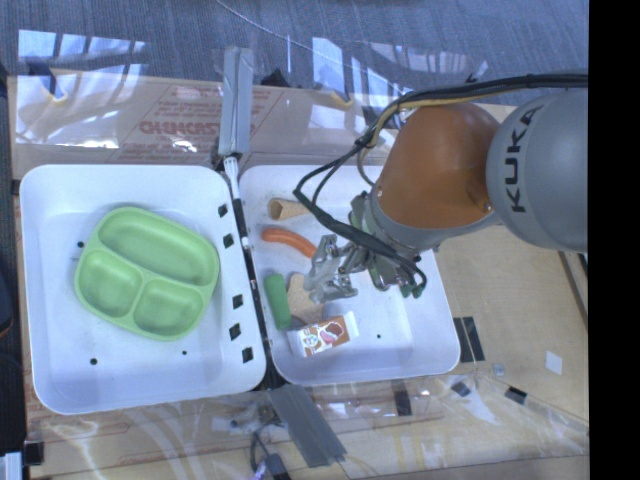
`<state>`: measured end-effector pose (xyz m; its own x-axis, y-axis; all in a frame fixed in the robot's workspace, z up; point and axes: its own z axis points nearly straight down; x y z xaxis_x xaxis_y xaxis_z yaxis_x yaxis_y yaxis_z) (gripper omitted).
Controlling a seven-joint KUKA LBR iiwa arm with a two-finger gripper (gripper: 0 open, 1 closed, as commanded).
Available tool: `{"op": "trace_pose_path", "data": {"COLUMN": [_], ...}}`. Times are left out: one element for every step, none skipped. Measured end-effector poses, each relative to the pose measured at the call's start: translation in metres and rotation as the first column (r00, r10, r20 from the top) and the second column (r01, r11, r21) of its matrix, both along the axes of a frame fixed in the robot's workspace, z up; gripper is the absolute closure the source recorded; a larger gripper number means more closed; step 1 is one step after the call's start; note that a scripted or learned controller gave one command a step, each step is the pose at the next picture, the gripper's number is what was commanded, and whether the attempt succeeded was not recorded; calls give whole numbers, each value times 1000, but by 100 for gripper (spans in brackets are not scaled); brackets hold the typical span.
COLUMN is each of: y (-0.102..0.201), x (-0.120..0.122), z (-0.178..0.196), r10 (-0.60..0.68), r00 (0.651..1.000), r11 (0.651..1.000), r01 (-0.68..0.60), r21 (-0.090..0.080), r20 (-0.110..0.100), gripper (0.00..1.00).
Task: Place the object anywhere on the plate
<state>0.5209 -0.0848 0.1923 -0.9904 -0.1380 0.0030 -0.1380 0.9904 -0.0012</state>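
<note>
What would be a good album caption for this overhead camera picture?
Robot claw reaches among toy foods in the right bin; green plate waits in the left bin.

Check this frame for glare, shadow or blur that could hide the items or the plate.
Camera view: glare streaks on the clear sheeting behind the bins and along the front edge; green plate evenly lit and sharp; arm shades the right bin; gripper looks slightly soft, carrot and carton stay readable.

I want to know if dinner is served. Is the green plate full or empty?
Empty. All three sections of the plate show bare green; the carrot and other food lie in the right bin.
</note>
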Motion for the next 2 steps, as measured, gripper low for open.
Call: {"op": "trace_pose_path", "data": {"y": [-119,-123], "x": [-13,-41], "z": [70,-86], "r10": [-2,161], "r00": [1000,987], "r11": [1000,987], "r01": [2,-161], "r21": [-4,7], "r20": [8,-4], "gripper": [100,100]}}
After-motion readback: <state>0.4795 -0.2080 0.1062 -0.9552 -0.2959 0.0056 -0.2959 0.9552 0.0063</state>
